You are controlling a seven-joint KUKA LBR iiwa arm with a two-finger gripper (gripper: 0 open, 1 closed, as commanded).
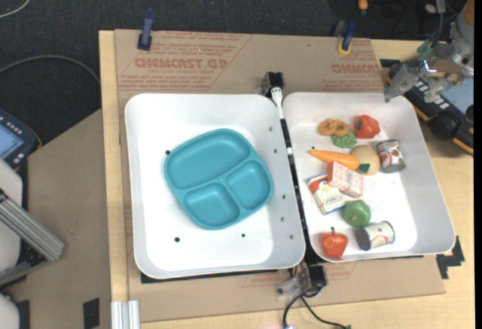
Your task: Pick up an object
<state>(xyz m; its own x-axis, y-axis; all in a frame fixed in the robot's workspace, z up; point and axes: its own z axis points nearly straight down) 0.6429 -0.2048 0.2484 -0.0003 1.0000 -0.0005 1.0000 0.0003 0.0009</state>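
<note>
The task is standing at its opening stage: no object is being held. The gripper (399, 83) is hovering at the 1 o'clock corner of the right bin (429, 169), just outside its rim; at this angle it cannot be told whether the jaws are wide or narrow, and nothing is showing between them. All candidate objects are lying in the right bin: a carrot (333, 157) near centre, a red pepper (367, 125) at 12 o'clock, a green lime (356, 212) and a tomato (334, 244) toward 6 o'clock, a can (376, 235) beside them. The left bin (147, 192) is bearing a teal divided plate (217, 178). Approach, descent, closure and lift are all remaining.
</note>
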